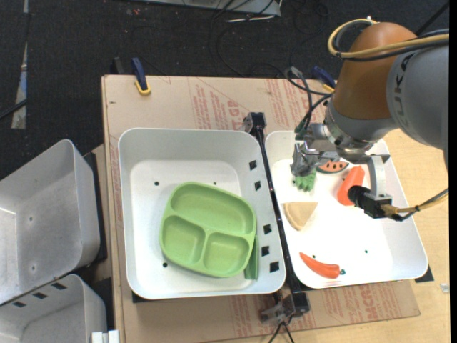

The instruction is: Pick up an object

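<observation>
Small green toy vegetable (306,181) lies at the upper left of the right-hand white bin (400,263), directly under the gripper (305,164). Jaw state: cannot tell. Step judged: descent onto the target. Next: close on it, lift straight. Green compartment plate (208,229) sits in the left bin (143,191).

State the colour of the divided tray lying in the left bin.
Light green. The divided tray shows plainly in the camera view, lying in the left bin.
</observation>
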Robot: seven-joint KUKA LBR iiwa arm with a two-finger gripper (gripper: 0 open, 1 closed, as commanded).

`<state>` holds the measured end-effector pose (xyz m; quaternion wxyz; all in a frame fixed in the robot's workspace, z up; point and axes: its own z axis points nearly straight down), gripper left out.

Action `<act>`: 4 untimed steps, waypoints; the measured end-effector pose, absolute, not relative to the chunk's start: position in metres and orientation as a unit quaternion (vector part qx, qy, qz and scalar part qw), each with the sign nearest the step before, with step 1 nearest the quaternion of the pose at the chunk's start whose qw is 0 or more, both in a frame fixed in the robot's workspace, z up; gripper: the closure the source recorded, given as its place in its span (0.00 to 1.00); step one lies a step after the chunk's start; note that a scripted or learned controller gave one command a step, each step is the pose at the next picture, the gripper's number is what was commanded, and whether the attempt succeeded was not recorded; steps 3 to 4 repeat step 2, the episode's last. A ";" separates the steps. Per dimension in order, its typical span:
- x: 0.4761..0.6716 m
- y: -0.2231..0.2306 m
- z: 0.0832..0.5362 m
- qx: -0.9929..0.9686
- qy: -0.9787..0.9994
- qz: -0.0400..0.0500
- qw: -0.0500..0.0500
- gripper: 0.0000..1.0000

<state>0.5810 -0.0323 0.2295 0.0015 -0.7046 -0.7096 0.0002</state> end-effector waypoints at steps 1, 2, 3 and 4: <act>0.551 0.017 0.220 -0.705 -0.709 0.001 0.002 1.00; 0.525 0.067 0.236 -0.704 -0.710 0.000 0.002 1.00; 0.525 0.067 0.236 -0.704 -0.710 0.000 0.002 1.00; 0.525 0.067 0.236 -0.704 -0.710 0.000 0.002 1.00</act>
